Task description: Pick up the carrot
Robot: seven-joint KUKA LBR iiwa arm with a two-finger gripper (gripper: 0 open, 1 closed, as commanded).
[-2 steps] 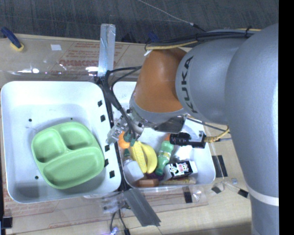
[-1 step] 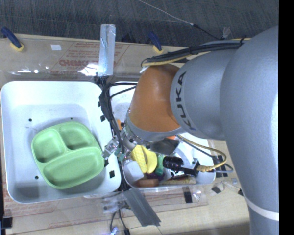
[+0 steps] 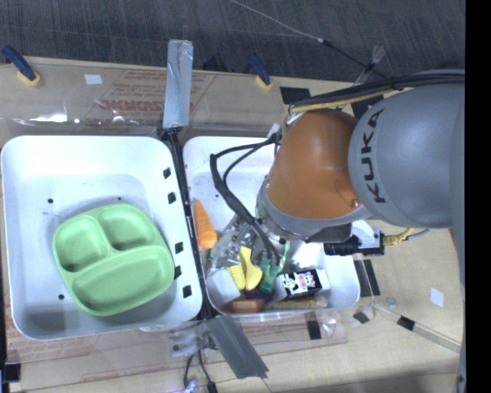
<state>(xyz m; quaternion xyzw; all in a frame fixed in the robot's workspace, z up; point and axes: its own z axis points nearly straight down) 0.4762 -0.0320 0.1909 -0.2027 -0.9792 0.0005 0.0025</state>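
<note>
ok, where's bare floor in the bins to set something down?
Left bin: bare floor along the far wall and both far corners, beyond the green tray. Right bin: a bare patch at its far-left corner, above the carrot. Its near end is crowded: small items packed under the arm.

Orange carrot [image 3: 204, 223] lies lengthwise against the right bin's left wall.

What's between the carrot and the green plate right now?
In the camera view, the bins' adjoining white walls separate the carrot from the green plate; otherwise bare bin floor.
</note>
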